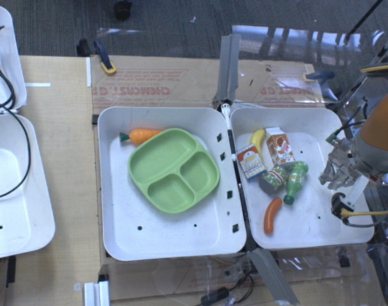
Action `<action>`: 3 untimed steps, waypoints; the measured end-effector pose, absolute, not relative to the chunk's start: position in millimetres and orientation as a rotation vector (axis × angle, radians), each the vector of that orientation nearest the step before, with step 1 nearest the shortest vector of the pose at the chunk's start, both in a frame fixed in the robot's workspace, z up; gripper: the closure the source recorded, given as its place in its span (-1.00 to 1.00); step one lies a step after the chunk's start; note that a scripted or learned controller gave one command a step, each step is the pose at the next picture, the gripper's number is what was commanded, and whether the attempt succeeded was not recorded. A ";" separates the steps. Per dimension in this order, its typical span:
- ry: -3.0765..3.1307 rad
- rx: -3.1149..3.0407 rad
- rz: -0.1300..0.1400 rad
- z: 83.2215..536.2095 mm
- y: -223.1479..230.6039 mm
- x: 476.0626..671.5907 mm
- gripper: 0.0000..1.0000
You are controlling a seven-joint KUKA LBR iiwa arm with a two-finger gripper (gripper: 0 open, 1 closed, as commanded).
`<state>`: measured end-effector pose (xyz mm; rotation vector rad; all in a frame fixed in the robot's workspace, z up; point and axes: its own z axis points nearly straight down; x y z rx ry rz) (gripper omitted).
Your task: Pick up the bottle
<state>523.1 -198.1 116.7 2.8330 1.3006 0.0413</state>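
From my seat I take the green bottle [295,181] as my landmark; it lies on its side in the right bin [309,231], cap toward the near edge, tilted a little.

Nearest the camera, just nearer than the bottle and to its left, I see a red sausage [271,215] lying free on the bin floor. Touching the bottle's left side is a dark greyish-green lump [272,179] that I cannot identify.

To the right of the bottle, well apart from it, the gripper [336,173] hangs over the bin's right part. It is a grey tangle against the white wall and I cannot tell how it is set. Nothing of the bottle is near it. The arm [378,136] rises behind it with its orange band.

Just beyond the bottle on its left is a small red and white carton [250,161], and directly beyond the bottle stands a taller carton [279,147] with a red picture. A banana [257,138] lies beyond those, beside the taller carton.

Far to the bottle's left, in the left bin [117,190], I see a green plate [173,169] with three compartments, and a carrot [143,135] touching its far left rim. Both bins sit on the worktop [60,88].
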 end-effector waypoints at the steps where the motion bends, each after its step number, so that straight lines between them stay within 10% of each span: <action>1: 0.881 3.017 -0.007 90.7 -169.1 558.5 1.00; 2: 0.559 3.091 -0.006 241.4 -88.9 591.8 1.00; 3: 0.558 3.091 -0.009 240.6 -89.1 591.5 -1.00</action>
